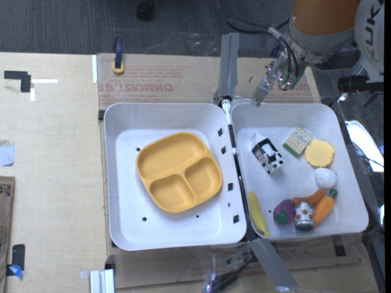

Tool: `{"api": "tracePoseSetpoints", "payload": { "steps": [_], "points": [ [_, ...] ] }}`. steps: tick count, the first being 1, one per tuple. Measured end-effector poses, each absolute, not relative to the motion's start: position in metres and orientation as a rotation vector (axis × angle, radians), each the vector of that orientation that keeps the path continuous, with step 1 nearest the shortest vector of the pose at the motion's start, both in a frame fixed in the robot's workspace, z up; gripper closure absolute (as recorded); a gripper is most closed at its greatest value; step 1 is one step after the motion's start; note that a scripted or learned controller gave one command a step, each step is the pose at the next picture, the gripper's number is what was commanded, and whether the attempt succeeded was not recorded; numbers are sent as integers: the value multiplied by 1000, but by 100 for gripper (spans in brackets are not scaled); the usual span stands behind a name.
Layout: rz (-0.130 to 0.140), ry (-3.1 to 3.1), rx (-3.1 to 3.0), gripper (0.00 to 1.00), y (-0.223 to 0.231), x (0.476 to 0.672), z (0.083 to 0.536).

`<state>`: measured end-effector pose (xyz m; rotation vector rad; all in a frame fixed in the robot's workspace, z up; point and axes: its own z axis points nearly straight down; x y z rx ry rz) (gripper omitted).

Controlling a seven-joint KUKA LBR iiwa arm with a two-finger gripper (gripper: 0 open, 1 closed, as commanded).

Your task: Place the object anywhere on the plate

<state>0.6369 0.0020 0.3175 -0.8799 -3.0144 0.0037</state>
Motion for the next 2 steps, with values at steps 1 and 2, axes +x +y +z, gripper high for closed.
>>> {"api": "tracePoseSetpoints", "payload": {
  "steps": [1,2],
  "points": [
    [1,-3044,-790,100,-40,575,402],
    [1,-3044,-785,100,-133,511,380]
  ]
}}
